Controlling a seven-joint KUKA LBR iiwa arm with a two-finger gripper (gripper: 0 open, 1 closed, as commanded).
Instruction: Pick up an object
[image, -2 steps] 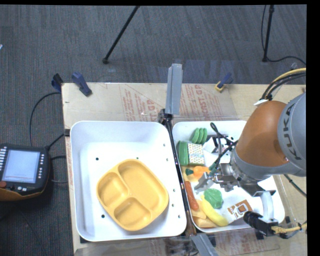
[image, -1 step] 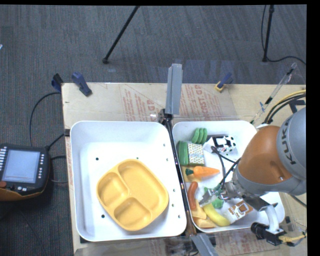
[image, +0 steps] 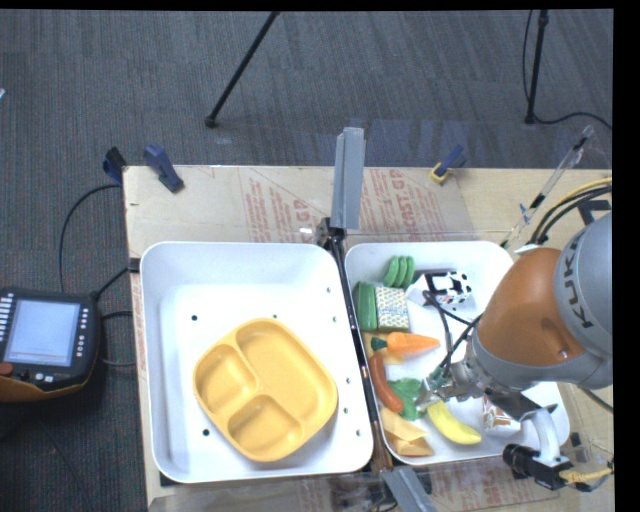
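Gripper (image: 447, 383) low in right bin (image: 500, 255), among toys near banana (image: 452, 423) and carrot (image: 410, 344); finger state cannot be told. Yellow tray (image: 264, 388) lies in left bin (image: 170, 300).

Right bin (image: 497, 252) crowded with toys, left bin (image: 175, 280) roomy around yellow tray (image: 263, 388)

Robotics lab setting: a KUKA arm (image: 545, 320) is reaching over two white bins (image: 160, 300) sitting on a cardboard-topped bench (image: 260, 205), a teach pendant (image: 45, 345) is lying on grey carpet off the bench's left edge, tripod legs (image: 240, 65) standing beyond its far edge.
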